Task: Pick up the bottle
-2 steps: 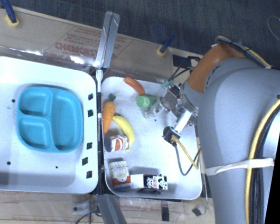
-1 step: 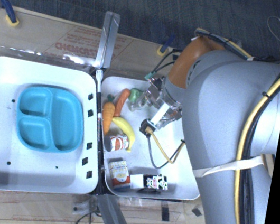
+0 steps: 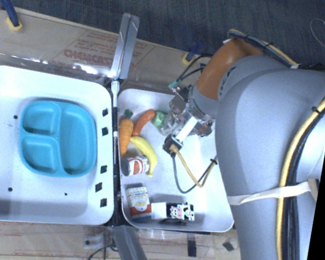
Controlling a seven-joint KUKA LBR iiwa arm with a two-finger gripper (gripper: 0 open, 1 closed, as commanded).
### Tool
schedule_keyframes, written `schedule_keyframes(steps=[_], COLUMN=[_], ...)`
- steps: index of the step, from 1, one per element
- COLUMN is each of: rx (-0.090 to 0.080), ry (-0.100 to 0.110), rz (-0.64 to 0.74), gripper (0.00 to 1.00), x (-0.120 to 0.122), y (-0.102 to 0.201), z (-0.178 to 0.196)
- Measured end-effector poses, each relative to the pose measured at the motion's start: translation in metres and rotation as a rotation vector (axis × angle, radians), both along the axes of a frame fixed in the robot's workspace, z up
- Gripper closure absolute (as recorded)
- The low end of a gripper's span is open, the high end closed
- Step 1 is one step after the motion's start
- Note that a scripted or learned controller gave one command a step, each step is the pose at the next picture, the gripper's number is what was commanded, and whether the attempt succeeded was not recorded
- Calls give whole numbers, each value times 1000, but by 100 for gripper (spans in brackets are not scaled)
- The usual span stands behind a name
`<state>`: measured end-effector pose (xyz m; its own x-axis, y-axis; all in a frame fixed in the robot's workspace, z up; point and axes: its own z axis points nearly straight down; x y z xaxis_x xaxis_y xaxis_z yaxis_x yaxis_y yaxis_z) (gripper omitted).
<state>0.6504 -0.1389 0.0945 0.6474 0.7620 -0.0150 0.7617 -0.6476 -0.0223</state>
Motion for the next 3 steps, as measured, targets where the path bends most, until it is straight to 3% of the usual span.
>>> schedule_keyframes(steps=[1, 2, 3], rx=[-8, -9, -7], ry=[-21, -17, -22], rz=[-408, -503, -408], gripper=[100, 100, 100], x=[-20, -87, -3], y=[-1, 9, -44], z=[161, 33, 169])
